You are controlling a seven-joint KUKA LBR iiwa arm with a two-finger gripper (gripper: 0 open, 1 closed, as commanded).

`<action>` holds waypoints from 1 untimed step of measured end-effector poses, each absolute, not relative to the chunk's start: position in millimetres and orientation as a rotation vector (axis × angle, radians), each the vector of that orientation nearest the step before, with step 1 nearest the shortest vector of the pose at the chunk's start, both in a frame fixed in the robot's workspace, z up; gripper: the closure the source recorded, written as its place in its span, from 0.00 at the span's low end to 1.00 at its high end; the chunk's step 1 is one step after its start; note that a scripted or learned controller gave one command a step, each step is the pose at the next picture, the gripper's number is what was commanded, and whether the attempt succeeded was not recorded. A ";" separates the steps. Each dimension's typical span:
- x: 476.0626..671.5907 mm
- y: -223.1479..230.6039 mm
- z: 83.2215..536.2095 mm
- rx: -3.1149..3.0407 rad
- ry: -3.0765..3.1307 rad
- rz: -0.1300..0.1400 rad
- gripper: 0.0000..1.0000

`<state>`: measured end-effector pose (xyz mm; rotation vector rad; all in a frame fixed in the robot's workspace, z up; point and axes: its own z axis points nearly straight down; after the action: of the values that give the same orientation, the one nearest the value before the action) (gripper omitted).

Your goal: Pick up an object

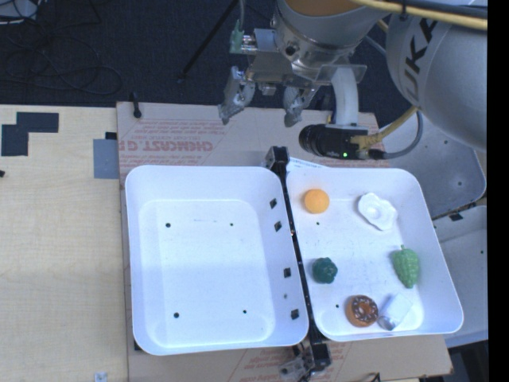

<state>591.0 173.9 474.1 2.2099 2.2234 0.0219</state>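
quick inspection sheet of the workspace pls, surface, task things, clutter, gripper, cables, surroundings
surface: two white bins side by side, left bin and right bin, on a cardboard sheet.
job's things: in the right bin, orange ball, white piece, dark green lump, light green piece, donut, pale clear item beside the donut.
clutter: nothing seen.
grippers: gripper open, above the far edge of the cardboard, holding nothing.
cables: yellow cable on the arm; black cables on the dark floor.
surroundings: wooden bench.

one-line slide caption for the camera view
Open gripper hovers above the bins; right bin holds an orange ball, donut and other toys.
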 end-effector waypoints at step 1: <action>512.8 231.9 445.6 2.217 2.233 -0.010 0.00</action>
<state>512.8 231.9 445.6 2.2165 2.2334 -0.0101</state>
